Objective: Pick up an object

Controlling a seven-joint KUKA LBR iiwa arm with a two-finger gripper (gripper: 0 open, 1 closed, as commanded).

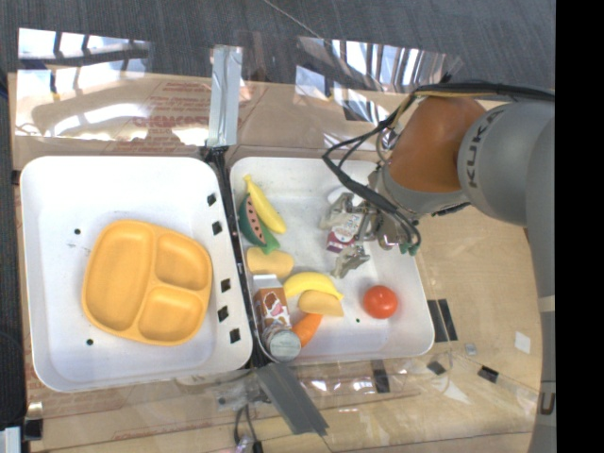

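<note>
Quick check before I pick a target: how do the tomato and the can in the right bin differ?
The tomato is red and round; the can is a brown-labelled cylinder with a silver lid. The tomato sits apart on bare bin floor; the can lies on its side by the bin's left wall, crowded against the carrot. Both lie in the right bin, near its front edge.

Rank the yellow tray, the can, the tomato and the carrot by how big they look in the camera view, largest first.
1. Yellow tray, far the largest.
2. Can, lying on its side.
3 and 4. Tomato and carrot look about alike; the carrot is partly hidden behind the can, so I won't rank them.
</note>
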